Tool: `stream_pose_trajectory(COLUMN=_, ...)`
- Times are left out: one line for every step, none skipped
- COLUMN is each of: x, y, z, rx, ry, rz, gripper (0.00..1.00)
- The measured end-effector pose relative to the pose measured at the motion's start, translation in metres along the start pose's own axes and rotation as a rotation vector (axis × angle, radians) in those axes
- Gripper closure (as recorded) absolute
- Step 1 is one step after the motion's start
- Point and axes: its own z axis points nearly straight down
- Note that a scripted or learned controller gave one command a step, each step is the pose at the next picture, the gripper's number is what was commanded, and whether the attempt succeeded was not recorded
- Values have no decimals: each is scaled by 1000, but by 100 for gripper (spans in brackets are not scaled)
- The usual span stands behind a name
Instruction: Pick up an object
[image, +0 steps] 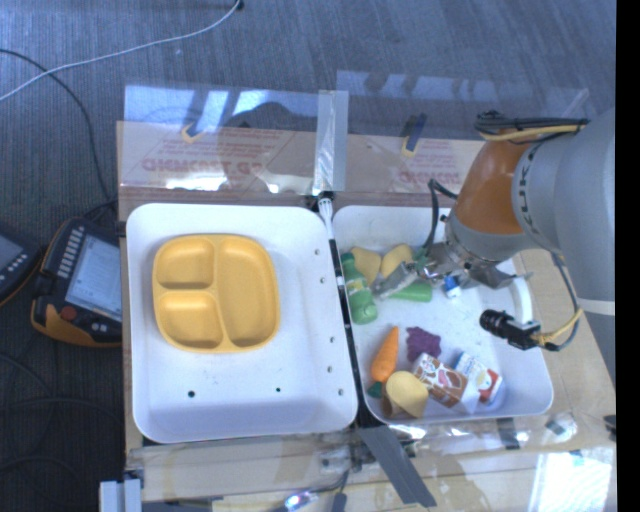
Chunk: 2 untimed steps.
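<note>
My gripper (388, 284) is low in the right bin (520, 310), reaching in from the right toward the bin's upper left part. It sits among a pale yellow fruit (396, 259), a bright green piece (412, 293) just below it, and a green bottle-shaped toy (356, 292) against the bin's left wall. Whether anything is caught in the gripper is hidden. Lower in the bin lie an orange carrot (385, 355), purple grapes (423, 340), a yellow lemon-like fruit (405, 391) and a small printed carton (456, 381).
The left bin (170, 400) holds a yellow divided plate (215, 292). A black cable connector (505, 325) hangs off the arm over the right bin. A teach pendant (75, 285) lies on the floor to the left of the bench.
</note>
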Motion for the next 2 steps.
stream_pose_trajectory(x=32, y=77, z=-85, rx=11, ry=2, rz=116, gripper=100)
stream_pose_trajectory(x=-9, y=66, z=-45, rx=13, ry=2, rz=70, gripper=100)
